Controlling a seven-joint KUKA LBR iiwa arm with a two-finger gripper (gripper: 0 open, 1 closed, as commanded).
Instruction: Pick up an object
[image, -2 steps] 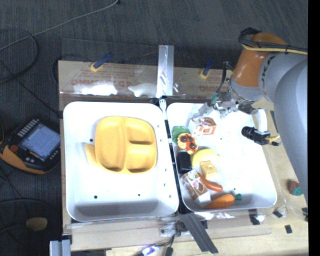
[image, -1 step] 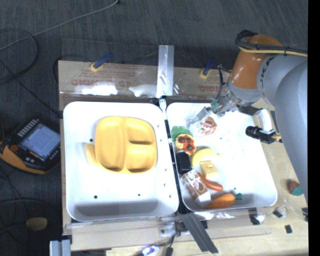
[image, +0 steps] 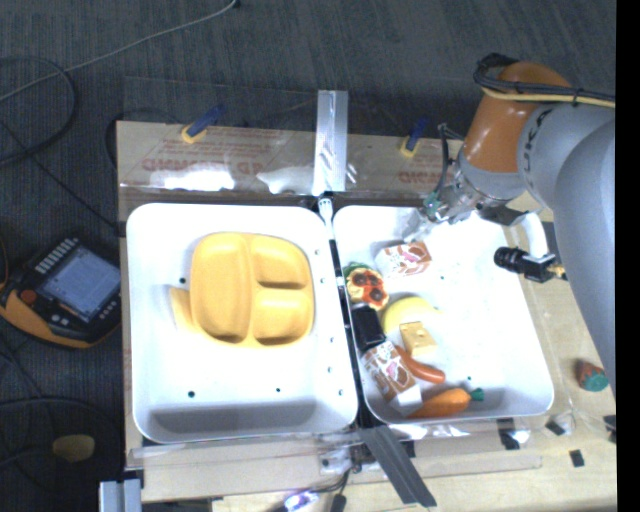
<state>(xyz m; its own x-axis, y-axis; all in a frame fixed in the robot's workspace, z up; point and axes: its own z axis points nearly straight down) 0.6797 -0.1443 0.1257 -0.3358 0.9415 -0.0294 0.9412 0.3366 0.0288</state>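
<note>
While two white bins (image: 140, 300) sit on the bench (image: 240, 150) over dark carpet (image: 60, 120), I cannot tell how the jaws stand

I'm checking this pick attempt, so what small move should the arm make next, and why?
Probably lower the gripper a little toward the red-and-white packet. The gripper sits at the far edge of the right bin, just above and beside that packet, with nothing seen between its fingers. The other items lie closer to the bin's near edge, so the packet is the nearest target.
</note>
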